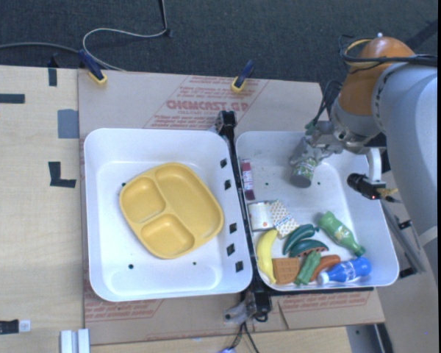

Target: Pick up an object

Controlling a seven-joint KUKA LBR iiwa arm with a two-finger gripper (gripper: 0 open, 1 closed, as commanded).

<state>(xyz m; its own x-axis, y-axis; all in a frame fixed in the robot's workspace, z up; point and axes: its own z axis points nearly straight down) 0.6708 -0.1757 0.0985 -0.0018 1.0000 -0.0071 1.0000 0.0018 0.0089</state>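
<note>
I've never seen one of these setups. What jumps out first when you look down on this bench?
Probably the yellow divided plate, lying alone in the left bin. Next, the colourful heap of toy food at the near end of the right bin: a banana, a green bottle and a blue bottle among it. Then the big grey arm reaching in from the right, its hand low over that bin's far end.

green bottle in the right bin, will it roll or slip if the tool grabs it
The green bottle lies on its side on the bin floor, so a nudge would probably roll it. Its surface looks smooth and shiny, so it may slip between fingers. It looks like small plastic, likely light and stiff.
</note>
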